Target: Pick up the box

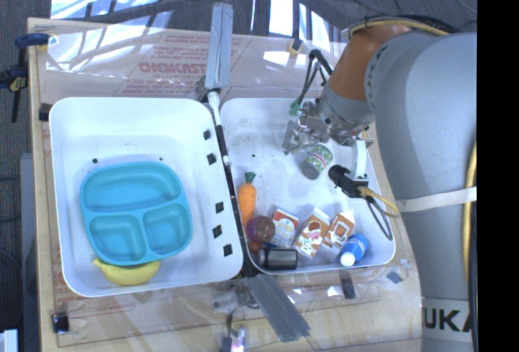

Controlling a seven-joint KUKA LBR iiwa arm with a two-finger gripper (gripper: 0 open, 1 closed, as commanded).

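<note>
Three small orange-and-white carton boxes stand in a row at the front of the right bin (268, 123): one (284, 227) on the left, one (312, 235) in the middle and one (341, 228) on the right. My gripper (298, 138) hangs over the back part of the same bin, well behind the boxes and apart from them. A small green-and-white can (317, 160) lies just in front of the gripper, touching or almost touching it. Nothing from the row of boxes is at the gripper.
Beside the boxes lie a carrot (247, 199), a purple round piece (261, 228), a black object (280, 259) and a blue bottle (353, 250). The left bin (65, 139) holds a blue divided plate (134, 210) and a banana (126, 271). The arm covers the right bin's right side.
</note>
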